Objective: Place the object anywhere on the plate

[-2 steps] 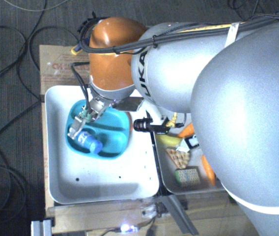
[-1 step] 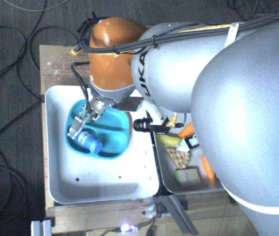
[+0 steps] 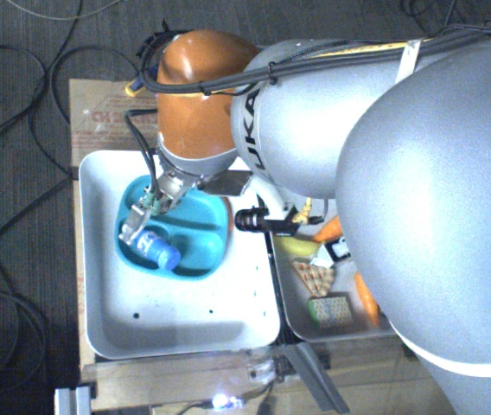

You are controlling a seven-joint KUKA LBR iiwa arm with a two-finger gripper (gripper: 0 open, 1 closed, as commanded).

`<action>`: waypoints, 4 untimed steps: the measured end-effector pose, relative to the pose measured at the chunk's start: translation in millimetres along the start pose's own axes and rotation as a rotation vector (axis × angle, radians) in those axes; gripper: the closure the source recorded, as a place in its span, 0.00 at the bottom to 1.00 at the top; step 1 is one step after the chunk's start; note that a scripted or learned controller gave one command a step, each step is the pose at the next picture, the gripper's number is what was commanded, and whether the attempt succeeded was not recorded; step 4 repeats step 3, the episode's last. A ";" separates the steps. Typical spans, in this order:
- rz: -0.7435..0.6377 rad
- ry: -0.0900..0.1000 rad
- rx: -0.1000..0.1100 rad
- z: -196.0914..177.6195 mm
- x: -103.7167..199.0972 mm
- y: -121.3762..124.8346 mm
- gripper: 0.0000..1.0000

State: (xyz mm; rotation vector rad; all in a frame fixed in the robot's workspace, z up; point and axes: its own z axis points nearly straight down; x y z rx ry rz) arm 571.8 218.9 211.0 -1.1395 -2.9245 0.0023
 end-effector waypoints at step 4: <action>0.000 0.000 0.000 0.0 0.0 0.0 0.00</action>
